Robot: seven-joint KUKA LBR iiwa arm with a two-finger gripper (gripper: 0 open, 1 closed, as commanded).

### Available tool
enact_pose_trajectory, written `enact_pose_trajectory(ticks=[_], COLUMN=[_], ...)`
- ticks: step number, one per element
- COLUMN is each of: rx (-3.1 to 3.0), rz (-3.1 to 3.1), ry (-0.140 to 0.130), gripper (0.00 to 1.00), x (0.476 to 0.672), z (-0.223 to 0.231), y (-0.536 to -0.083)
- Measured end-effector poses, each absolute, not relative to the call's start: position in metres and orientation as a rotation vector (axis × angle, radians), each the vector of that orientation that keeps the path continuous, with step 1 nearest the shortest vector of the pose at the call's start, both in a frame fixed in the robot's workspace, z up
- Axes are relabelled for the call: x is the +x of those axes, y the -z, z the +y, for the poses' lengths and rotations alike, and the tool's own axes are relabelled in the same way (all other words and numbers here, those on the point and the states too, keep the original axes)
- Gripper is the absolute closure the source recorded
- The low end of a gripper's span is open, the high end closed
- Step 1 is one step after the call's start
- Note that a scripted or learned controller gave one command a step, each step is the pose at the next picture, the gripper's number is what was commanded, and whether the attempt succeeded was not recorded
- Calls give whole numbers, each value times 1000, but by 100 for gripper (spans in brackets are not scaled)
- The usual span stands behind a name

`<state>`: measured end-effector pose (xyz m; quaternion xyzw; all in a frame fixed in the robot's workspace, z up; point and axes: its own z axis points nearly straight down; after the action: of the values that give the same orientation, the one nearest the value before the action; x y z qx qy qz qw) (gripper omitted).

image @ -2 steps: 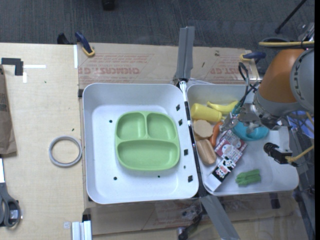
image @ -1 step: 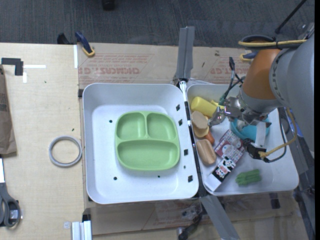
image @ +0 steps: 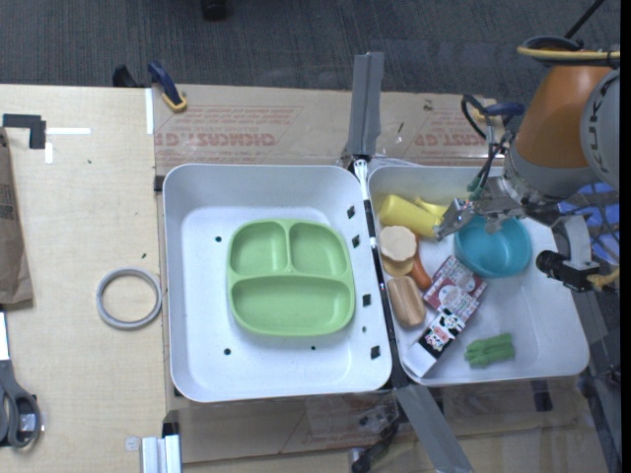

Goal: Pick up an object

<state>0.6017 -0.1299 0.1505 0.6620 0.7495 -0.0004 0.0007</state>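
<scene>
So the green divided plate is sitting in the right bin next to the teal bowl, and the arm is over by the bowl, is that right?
Not quite. In the camera view the green divided plate lies in the left bin, apart from the teal bowl, which sits in the right bin. The rest holds: the arm's gripper is at the bowl's edge.
</scene>
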Motion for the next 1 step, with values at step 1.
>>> enact_pose_trajectory(ticks=[1], rx=[1915], rz=[2489], ry=[2], gripper=[0], x=[600], z=[-173], y=[-267])
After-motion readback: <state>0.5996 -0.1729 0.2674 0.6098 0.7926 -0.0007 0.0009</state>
